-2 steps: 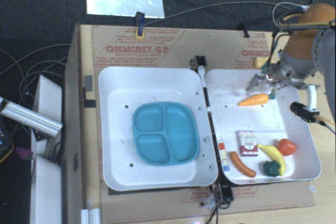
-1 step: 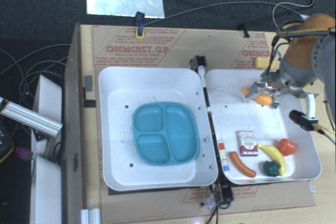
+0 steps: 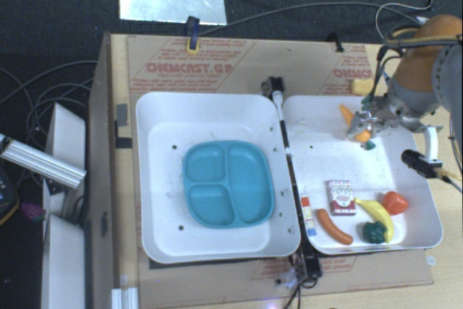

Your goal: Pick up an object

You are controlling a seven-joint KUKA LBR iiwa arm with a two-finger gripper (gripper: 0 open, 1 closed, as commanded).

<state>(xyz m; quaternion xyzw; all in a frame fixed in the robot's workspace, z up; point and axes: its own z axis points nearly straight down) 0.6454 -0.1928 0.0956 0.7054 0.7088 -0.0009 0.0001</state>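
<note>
Under my 2 bins I can read red lettering on the brown board (image 3: 217,58): "CHEMCAST GP" in large capitals, printed at the back left above the left bin. The same red print repeats at the back right (image 3: 352,72), cut off by the bin rim and by my arm, so I make out only part of it there. Finer red lines under each logo are too small to read. The small red and white box (image 3: 340,197) in the right bin carries print, too blurred to read.
</note>
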